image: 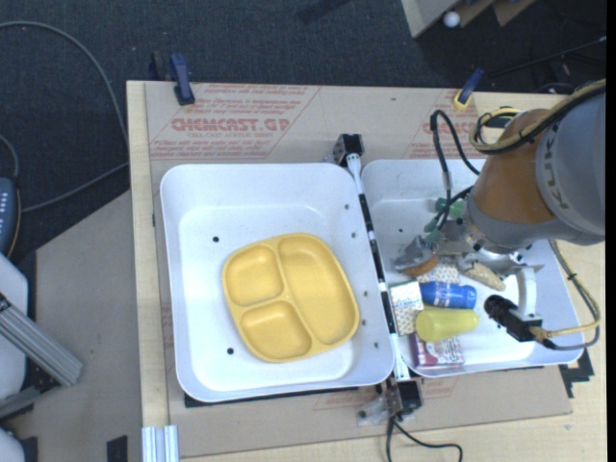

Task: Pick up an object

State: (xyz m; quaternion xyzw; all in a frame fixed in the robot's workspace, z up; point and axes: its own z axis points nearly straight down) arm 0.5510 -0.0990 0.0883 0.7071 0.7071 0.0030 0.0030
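Note:
The right bin point(395, 183) holds a small pile of objects near its front: a blue and white tube point(449, 296), a yellow plastic piece point(446, 322), a flat printed packet point(439, 351) and a tan item point(488, 278). My gripper point(430, 248) hangs low over the pile's back left, at the end of the grey arm with its orange band point(510, 195). Its metal fingers sit just above and left of the blue tube. The arm hides much of the bin's right half.
The left bin point(192, 200) holds a yellow three-compartment tray point(289, 296). A black cable and black connector point(510, 316) trail from the wrist over the right bin's front right. Blue clamps point(180, 75) sit at the board's back edge.

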